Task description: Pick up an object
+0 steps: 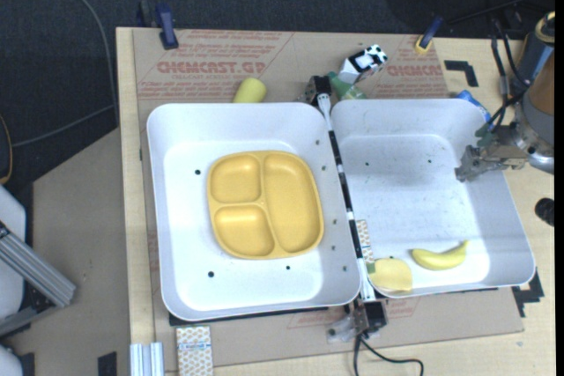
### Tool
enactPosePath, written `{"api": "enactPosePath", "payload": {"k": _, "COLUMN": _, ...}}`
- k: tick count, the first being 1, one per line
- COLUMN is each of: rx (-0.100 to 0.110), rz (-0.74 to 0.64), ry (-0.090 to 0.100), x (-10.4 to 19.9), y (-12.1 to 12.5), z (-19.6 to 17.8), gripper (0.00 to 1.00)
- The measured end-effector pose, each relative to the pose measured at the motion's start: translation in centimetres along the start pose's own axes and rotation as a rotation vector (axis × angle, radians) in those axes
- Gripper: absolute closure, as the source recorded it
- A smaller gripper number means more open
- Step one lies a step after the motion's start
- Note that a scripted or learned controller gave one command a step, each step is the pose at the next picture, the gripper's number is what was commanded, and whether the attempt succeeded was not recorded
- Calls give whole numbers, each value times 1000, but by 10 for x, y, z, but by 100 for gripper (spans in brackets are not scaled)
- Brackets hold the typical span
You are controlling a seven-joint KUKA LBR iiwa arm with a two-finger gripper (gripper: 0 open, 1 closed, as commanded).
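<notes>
Hand (467, 165) low over right bin's (493, 114) far edge, grip state unclear to me; banana (441, 256) lies near, well apart.

Grey metal gripper (469, 166) here at the right edge — pale, angular fingers on a rounded silver-grey wrist body, black cables looping beside it, and a glimpse of orange band higher up the arm (539, 57).
</notes>
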State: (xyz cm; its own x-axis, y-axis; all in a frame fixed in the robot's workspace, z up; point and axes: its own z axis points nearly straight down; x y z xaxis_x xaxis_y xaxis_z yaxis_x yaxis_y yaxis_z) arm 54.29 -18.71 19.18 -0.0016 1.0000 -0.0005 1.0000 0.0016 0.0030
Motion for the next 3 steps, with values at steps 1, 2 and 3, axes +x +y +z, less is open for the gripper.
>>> {"api": "enactPosePath", "payload": {"k": 1, "rx": 2, "rz": 1, "ry": 1, "x": 54, "y": 42, "z": 107, "gripper": 100}}
{"api": "enactPosePath", "payload": {"k": 2, "rx": 2, "rz": 0, "ry": 0, "x": 53, "y": 42, "z": 107, "gripper": 0}}
{"api": "enactPosePath", "payload": {"k": 3, "rx": 5, "rz": 3, "ry": 0, "x": 36, "y": -65, "z": 108, "gripper": 0}}
